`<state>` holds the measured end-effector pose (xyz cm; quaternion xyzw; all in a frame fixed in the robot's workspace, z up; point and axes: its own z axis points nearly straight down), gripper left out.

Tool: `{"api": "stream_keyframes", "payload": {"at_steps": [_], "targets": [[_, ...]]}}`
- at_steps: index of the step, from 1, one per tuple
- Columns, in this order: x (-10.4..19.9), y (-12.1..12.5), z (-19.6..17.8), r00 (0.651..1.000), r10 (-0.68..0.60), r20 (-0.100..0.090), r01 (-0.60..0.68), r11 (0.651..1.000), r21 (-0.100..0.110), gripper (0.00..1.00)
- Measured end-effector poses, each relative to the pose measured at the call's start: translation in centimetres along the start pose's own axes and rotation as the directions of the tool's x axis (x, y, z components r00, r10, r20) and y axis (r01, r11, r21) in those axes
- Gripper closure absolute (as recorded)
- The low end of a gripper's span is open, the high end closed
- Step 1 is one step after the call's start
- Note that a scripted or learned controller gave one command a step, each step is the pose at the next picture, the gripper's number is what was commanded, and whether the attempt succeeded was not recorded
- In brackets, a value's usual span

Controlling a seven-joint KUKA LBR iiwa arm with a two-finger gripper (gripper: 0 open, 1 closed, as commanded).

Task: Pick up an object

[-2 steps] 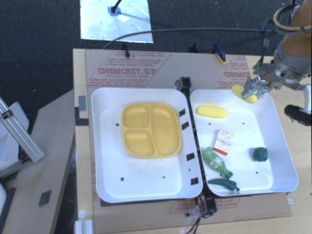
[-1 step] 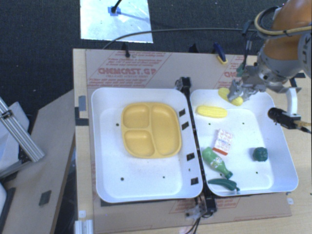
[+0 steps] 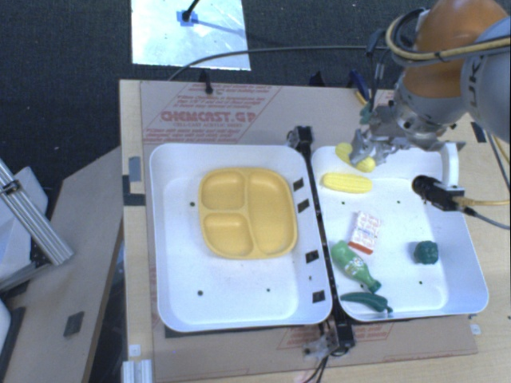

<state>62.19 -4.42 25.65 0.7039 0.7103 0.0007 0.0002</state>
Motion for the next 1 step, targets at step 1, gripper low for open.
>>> {"api": "stream_keyframes", "payload": {"at_steps": [1], "targets": [[5.18, 1.05, 0.02, 1.000, -0.001, -0.001, 0.001, 1.000, -0.002, 1.00]]}}
